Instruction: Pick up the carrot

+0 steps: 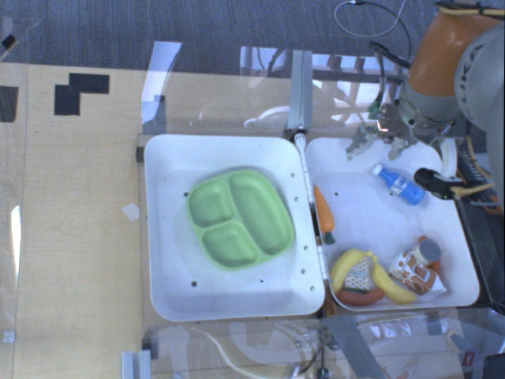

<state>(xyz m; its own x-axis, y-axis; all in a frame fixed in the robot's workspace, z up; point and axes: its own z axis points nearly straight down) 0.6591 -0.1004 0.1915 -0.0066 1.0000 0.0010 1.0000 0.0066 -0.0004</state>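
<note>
A pale wooden bench (71, 235) fills the left and middle of the frame, with black rectangular marks near its upper left and grey carpet (197, 10) running across the top. 2 shallow white bins sit side by side. The left bin (170, 290) holds a green divided plate (239, 218) with 3 compartments. The right bin (359, 227) holds the carrot (323, 211), which lies lengthwise against the bin's left wall, its green end pointing toward the lower edge of the frame. A blue bottle (398, 185) lies in the upper right of that bin, and a banana (394, 283) and a small brown carton (416, 271) are clustered in its lower part.

The gripper (377, 145) hangs over the upper edge of the right bin, well apart from the carrot. Its fingers (357, 147) are spread apart, with nothing between them and nothing touching them.
</note>
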